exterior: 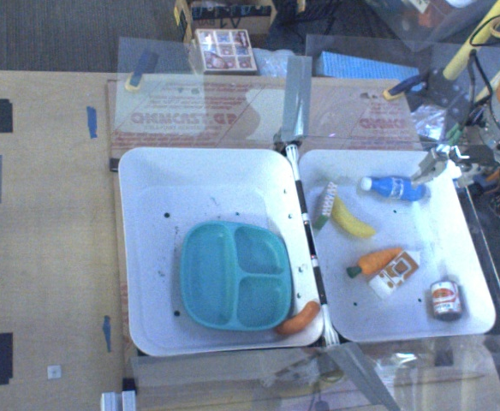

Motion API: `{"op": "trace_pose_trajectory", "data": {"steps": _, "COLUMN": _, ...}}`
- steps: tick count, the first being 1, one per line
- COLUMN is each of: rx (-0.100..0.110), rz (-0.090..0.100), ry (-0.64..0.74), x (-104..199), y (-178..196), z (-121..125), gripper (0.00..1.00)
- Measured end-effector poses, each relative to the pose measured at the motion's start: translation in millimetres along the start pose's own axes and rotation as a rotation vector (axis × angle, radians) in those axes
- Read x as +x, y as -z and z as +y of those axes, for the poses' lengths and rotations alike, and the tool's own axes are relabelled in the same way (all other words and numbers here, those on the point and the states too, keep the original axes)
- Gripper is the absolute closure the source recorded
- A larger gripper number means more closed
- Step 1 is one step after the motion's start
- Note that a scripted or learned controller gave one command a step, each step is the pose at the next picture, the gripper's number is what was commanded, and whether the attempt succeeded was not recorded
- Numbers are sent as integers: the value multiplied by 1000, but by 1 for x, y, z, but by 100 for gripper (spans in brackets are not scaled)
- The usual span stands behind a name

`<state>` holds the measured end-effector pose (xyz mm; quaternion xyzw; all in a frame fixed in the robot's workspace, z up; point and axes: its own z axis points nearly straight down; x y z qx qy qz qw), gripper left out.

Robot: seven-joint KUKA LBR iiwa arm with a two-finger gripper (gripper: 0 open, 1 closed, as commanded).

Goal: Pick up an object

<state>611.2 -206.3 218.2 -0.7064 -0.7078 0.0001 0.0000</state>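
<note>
Cardboard boxes and clutter crowd the top of the frame behind the tabletop. Left bin (147,178) holds a teal divided plate (235,275) and an orange sausage (299,318). Right bin (473,255) holds a banana (351,219), carrot (374,262), small carton (395,274), can (445,300) and blue bottle (393,187). The gripper (432,163) sits just right of the bottle at upper right; whether its fingers are parted cannot be told.

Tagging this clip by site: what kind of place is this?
Likely a robotics lab bin-picking cell, not a kitchen: two white bins of toy food such as a banana, clear shields taped around them, and the claw over the right bin.
</note>
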Motion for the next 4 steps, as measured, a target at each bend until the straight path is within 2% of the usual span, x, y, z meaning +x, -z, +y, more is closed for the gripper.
{"op": "trace_pose_trajectory", "data": {"steps": 1, "rx": -5, "rz": -2, "ry": 188, "x": 51, "y": -123, "z": -11, "gripper": 0}}
{"op": "trace_pose_trajectory", "data": {"steps": 2, "rx": -5, "rz": 1, "ry": 220, "x": 71, "y": -130, "z": -100, "gripper": 0}}
{"op": "trace_pose_trajectory", "data": {"steps": 3, "rx": -11, "rz": -1, "ry": 216, "x": 69, "y": -120, "z": -99, "gripper": 100}}
{"op": "trace_pose_trajectory", "data": {"steps": 4, "rx": -1, "rz": 0, "ry": 234, "x": 159, "y": -8, "z": -92, "gripper": 100}}
